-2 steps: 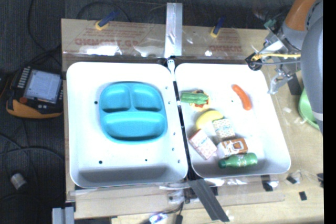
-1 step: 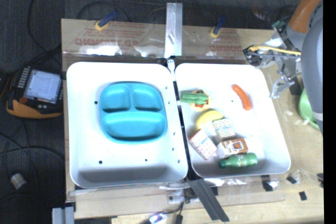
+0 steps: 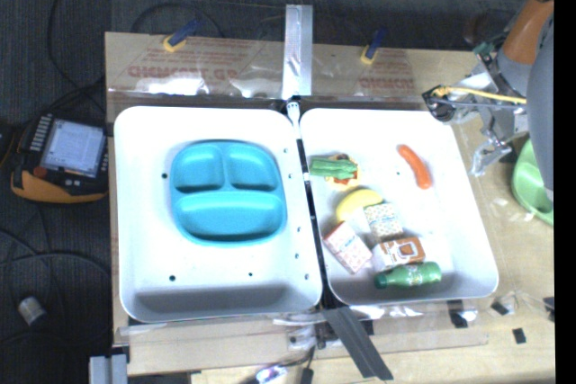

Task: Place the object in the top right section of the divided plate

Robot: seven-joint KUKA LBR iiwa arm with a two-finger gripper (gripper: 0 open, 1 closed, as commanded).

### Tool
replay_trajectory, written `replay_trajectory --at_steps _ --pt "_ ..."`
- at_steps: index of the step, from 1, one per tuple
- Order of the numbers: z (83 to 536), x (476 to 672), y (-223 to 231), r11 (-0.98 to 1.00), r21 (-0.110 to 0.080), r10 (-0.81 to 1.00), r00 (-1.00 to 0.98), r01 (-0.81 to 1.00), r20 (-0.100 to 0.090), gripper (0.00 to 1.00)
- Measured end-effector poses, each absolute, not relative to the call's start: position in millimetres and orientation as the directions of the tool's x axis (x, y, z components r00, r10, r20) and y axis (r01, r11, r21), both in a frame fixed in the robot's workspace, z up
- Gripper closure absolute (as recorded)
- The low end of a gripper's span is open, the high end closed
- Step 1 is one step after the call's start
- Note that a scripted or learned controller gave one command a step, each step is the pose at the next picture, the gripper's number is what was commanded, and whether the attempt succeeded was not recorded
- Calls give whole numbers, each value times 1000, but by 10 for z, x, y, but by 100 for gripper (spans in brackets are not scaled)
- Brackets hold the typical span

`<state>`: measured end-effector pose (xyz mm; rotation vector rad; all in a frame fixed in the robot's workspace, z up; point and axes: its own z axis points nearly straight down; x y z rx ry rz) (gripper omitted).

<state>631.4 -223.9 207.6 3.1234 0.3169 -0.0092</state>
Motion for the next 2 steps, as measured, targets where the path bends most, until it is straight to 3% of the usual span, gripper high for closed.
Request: replay_trajectory --at_steps 1,2 --pt "2805 6034 -2238 -855 -1 518 855 518 -4 0" --pt "2399 6071 -2226 -567 -5 824 567 824 -1 0"
